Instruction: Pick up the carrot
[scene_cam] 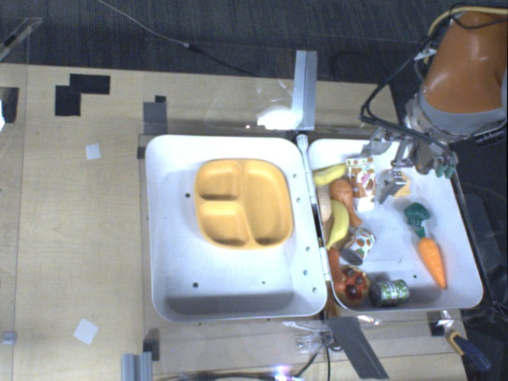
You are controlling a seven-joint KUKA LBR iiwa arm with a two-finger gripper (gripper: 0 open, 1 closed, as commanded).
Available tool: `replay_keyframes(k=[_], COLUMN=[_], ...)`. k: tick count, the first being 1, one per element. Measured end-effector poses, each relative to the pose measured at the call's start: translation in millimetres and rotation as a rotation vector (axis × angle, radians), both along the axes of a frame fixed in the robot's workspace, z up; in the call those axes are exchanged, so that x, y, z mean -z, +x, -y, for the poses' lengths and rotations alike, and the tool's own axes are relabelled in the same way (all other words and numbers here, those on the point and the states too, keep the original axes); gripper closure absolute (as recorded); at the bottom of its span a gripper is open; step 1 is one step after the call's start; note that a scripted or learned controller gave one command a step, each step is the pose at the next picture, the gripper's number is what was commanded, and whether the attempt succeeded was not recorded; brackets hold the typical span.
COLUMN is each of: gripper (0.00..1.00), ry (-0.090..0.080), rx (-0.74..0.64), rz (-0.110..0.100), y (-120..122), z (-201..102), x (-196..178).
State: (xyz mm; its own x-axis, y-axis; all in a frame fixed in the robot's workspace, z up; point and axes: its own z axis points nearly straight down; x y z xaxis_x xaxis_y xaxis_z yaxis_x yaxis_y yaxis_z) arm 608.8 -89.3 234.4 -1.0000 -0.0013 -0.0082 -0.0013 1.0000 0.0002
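Hangs over the upper part of the right bin, gripper with fingers spread and nothing between them. Lies lower right in that bin, carrot, orange, tip toward the bottom of the frame, green top above. Needs a shift down and right, then a descent straddling the orange body across its narrow width, clear of the bin wall and the can.

Grey KUKA arm with its orange band reached in from upper right, wrist angled downward and to the left, metal two-finger gripper hung low, finger tips pointed down.
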Motion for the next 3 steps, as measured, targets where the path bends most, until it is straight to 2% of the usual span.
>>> replay_keyframes(k=[1, 2, 3], gripper=[0.00, 0.00, 1.00], ry=[-0.002, -0.004, -0.007], rx=[-0.182, -0.162, -0.169], rz=[-0.004, 0.007, 0.015], y=[-14, -43, -40], z=[88, 103, 102], x=[73, 145, 132])
